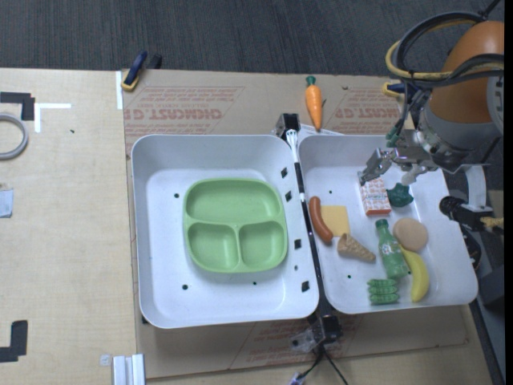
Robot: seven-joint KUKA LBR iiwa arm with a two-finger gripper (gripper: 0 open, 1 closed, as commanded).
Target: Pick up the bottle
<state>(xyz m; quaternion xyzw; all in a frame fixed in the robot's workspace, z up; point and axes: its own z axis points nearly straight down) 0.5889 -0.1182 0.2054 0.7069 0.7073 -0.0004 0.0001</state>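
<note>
The bottle (390,249) is small, green and clear, and lies in the right bin (449,295) near its front, between an ice cream cone (355,249) and a tan round bun (410,233). My gripper (390,171) hangs over the back part of that bin, well behind the bottle. Its fingers are spread open with nothing between them. A red and white box (374,197) and a dark green piece (399,196) lie just below the fingertips.
The right bin also holds a hot dog (321,219), a cheese slice (337,219), a banana (417,276) and green pea pods (383,291). A green divided plate (236,224) sits in the left bin (152,215). A carrot (313,103) lies on the cardboard behind the bins.
</note>
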